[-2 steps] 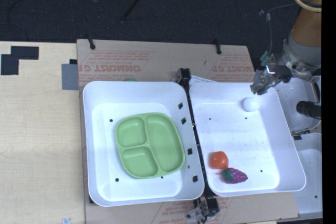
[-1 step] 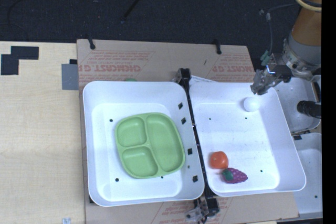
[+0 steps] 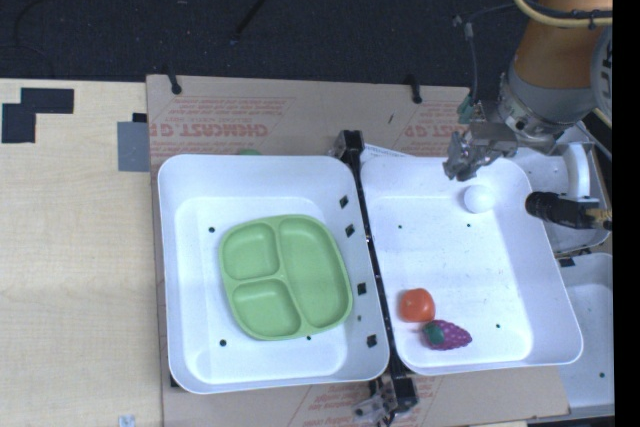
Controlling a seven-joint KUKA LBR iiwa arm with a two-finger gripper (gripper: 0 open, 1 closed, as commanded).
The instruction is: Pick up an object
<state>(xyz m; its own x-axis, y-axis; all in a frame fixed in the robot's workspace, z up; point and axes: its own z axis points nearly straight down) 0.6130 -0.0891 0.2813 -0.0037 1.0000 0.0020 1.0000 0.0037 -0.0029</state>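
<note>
A white ball (image 3: 479,198) lies near the far edge of the right bin (image 3: 470,260). An orange-red pepper-like toy (image 3: 417,304) and a purple grape bunch (image 3: 446,335) rest close together near that bin's front edge. My gripper (image 3: 462,158) hangs over the right bin's far rim, just up and left of the white ball. Nothing shows between its fingers. The grey arm with its orange band (image 3: 570,15) reaches in from the upper right.
The left bin (image 3: 190,255) holds a green three-compartment plate (image 3: 286,275). A black divider clamp (image 3: 360,245) runs between the two bins. Cardboard (image 3: 300,120) lies under both bins, with the wooden bench (image 3: 70,255) to the left.
</note>
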